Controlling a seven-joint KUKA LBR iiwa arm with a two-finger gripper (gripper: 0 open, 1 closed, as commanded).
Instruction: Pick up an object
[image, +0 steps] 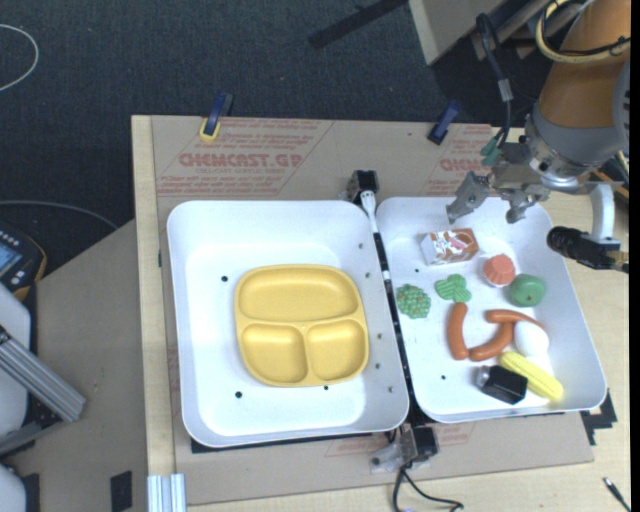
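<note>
The grey two-finger gripper hangs with fingers spread wide and holding nothing above the small red-and-white packet, probably to descend over it.

Dark carpet floor surrounds the cardboard-topped bench.
</note>
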